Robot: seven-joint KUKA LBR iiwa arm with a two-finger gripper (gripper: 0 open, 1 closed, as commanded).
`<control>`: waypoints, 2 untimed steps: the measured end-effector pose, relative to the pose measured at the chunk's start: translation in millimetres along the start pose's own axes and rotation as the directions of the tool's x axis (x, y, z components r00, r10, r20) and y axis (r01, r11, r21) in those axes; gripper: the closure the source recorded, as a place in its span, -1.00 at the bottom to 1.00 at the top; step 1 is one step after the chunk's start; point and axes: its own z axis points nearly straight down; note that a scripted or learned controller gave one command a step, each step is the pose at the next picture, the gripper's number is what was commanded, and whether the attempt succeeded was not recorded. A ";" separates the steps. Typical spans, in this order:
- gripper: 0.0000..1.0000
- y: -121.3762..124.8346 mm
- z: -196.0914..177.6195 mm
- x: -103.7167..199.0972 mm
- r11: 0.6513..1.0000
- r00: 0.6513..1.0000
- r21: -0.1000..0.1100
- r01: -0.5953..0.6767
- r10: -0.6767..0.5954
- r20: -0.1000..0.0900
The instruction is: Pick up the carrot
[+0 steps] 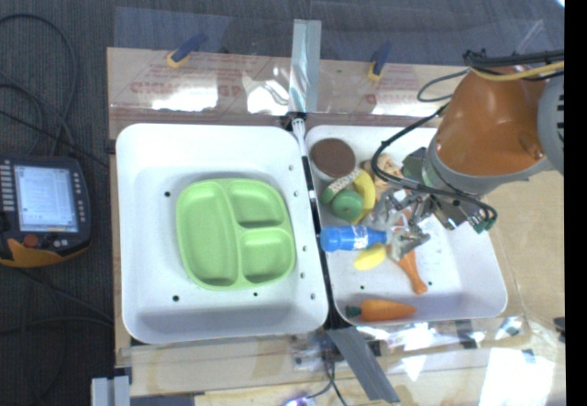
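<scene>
Metal and cabling crowd the gripper (409, 228), so I cannot tell whether it is released or clenched on anything. It hangs low in the right bin (477, 290), over a clutter of a blue bottle (348, 237), a yellow piece (370, 257) and a thin orange piece (413, 272). The carrot (385, 310) lies apart at the bin's near wall. The likely fault: grabbing the orange piece instead, or the wall blocking a finger beside the carrot.
</scene>
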 end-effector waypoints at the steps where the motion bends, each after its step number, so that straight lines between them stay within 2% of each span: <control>1: -1.00 1.0 2.9 1.3 1.000 1.000 -0.004 0.000 0.000 -0.005; 2: -1.00 -81.3 8.7 33.0 0.999 0.999 -0.005 0.040 -0.040 -0.006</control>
